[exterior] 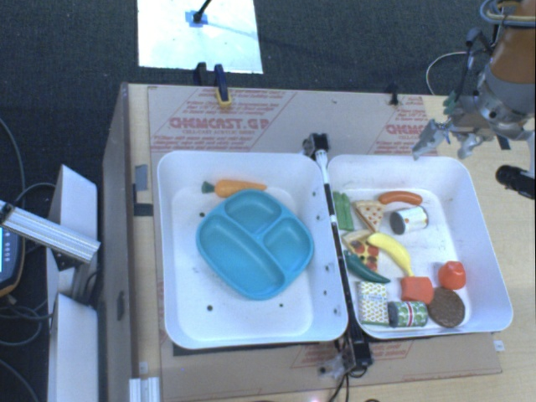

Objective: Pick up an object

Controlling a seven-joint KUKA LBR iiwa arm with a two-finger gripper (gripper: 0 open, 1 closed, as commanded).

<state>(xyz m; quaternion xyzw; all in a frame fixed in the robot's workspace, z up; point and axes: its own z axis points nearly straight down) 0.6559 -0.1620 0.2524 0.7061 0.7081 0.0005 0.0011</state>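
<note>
gripper [445, 141] spread empty, arm [508, 48] cut off.

Right bin [477, 224]: toys packed down its left and bottom, my clear way in is the bare right strip. Left bin [167, 249]: blue plate [254, 243] fills centre, margins open.

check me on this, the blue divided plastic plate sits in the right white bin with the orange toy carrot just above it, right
Not quite. The camera view shows the blue divided plastic plate in the left white bin, not the right one. The rest holds: the orange toy carrot lies just above it.
</note>
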